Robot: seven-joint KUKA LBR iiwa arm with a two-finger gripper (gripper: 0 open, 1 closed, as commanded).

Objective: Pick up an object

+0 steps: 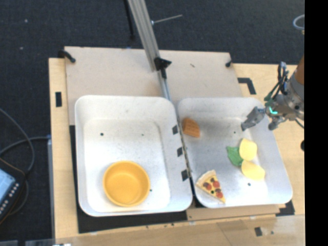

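Camera view shows us no object lifted yet. The nearest candidate, a yellow piece (248, 149), lies in the right bin (215, 117) just below the jaws (261, 117), apart from them, with a green piece (234, 156) touching its side and a second yellow piece (253, 171) just past it, farther from the jaws. The pizza slice (210, 184) sits well below and away from the jaws, at the bin's near edge. The small brown piece (191, 128) rests across the bin from the jaws, by the divide between the bins. The yellow bowl (126, 183) lies farthest from the jaws, in the left bin (123, 111).

We see the jaws hanging over the right bin's upper right part, with one grey finger (252, 118) pointing down toward the bin floor. We cannot tell how wide they stand, and nothing shows between them.

We judge the task barely begun: the arm is placed above the bin, but the descent, the closing on a piece and the lift all remain. Both bins rest on the counter (61, 229).
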